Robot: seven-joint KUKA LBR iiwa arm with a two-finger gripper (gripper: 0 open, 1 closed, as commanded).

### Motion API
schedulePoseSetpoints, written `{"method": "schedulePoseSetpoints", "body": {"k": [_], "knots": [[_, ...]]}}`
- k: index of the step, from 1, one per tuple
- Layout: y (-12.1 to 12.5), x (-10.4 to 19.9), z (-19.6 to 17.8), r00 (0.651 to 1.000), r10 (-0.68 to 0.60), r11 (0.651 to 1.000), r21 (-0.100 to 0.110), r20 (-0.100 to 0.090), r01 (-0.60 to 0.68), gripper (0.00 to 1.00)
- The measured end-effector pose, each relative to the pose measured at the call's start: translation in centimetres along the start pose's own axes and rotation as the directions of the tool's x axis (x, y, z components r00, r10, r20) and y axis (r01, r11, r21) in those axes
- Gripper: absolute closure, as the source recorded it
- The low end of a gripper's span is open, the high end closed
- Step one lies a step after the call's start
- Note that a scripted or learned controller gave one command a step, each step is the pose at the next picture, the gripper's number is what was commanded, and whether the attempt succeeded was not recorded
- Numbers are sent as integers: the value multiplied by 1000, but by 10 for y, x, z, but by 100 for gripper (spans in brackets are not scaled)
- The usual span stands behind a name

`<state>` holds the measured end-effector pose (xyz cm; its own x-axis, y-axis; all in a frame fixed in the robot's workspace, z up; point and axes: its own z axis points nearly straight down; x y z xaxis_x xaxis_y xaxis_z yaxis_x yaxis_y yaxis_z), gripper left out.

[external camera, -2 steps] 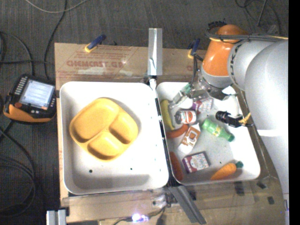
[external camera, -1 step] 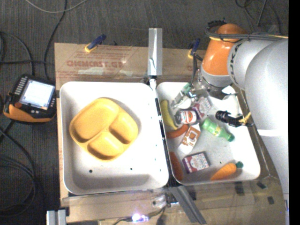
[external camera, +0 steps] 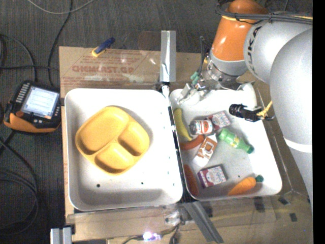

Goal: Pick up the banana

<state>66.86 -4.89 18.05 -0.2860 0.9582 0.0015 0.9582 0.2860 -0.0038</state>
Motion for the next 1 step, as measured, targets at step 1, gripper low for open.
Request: {"method": "schedulePoseSetpoints", "body": {"k": [1], "knots": [[-145,85,2,988,-156,988,3,-3,156,100]]}}
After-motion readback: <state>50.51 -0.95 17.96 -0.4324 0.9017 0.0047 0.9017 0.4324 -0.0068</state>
